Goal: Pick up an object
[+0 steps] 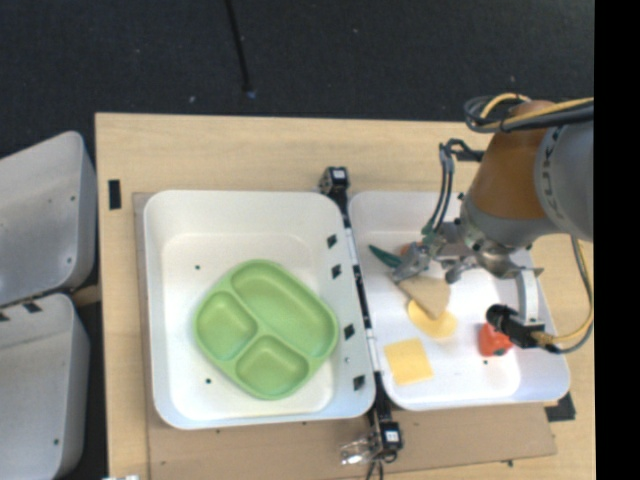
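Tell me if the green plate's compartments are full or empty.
Empty. The green plate lies flat in the left bin, and all three compartments show bare green with nothing in them.

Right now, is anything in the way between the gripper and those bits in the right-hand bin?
Nothing visible. The gripper hangs right over the tan wedge, with a yellow square and a red piece lying apart in the right bin.

I get even, soft light from overhead. The white bins [160, 268] read bright, nearly washed out, with faint shadows along their inner walls. The floor [300, 38] beyond the bench [250, 153] stays dark. The picture is slightly soft and grainy throughout.
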`<state>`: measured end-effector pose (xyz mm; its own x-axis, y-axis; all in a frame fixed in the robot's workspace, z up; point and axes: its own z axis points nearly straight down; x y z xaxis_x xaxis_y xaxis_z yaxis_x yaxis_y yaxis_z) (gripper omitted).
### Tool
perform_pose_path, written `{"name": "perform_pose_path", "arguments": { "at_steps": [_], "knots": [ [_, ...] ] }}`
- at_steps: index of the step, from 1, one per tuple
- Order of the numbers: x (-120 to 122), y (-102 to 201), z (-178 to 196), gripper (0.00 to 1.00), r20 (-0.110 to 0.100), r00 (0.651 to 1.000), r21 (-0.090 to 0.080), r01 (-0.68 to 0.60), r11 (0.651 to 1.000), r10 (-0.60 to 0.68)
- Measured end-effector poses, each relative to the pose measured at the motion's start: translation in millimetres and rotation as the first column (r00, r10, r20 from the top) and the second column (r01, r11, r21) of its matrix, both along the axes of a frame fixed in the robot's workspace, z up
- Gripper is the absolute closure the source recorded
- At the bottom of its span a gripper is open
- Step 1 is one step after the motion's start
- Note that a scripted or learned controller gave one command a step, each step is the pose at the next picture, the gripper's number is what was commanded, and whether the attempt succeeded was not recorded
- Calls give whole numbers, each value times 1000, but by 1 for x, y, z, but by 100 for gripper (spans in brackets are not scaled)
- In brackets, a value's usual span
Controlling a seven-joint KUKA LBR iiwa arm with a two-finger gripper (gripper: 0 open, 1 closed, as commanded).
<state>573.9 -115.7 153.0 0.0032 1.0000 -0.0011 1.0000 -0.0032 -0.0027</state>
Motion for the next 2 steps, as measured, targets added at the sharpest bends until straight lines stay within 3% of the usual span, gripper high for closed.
{"name": "perform_pose_path", "arguments": {
  "at_steps": [1,2],
  "knots": [
    [2,-3,-48,0,10,1000,-5,-1,1000,1],
    [5,-5,-32,100,20,1000,-5,6,1000,-6]
  ]
}}
